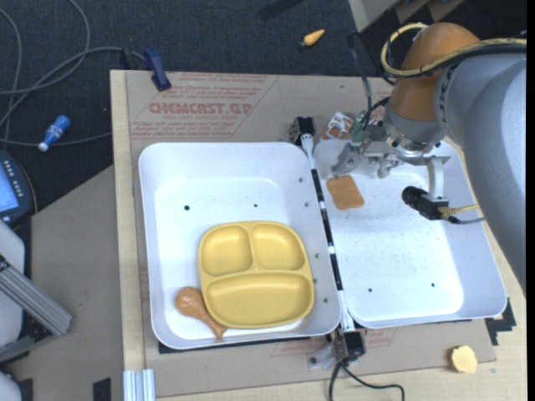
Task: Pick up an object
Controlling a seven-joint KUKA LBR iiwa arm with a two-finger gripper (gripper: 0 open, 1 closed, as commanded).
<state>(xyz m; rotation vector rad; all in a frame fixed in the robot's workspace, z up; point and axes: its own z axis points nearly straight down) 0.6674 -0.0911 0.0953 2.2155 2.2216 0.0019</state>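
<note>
My claw (361, 159) hangs over the tan piece (344, 193) by the right bin's (418, 291) far-left corner; grip unclear, nothing lifted yet.

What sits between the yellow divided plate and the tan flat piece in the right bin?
In the camera view, bare white floor of the left bin, then the black-edged seam where both bins meet, separate the yellow divided plate from the tan flat piece.

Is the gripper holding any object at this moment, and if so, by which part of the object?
It cannot be told. The gripper is directly above the tan flat piece in the right bin, but no firm hold shows.
</note>
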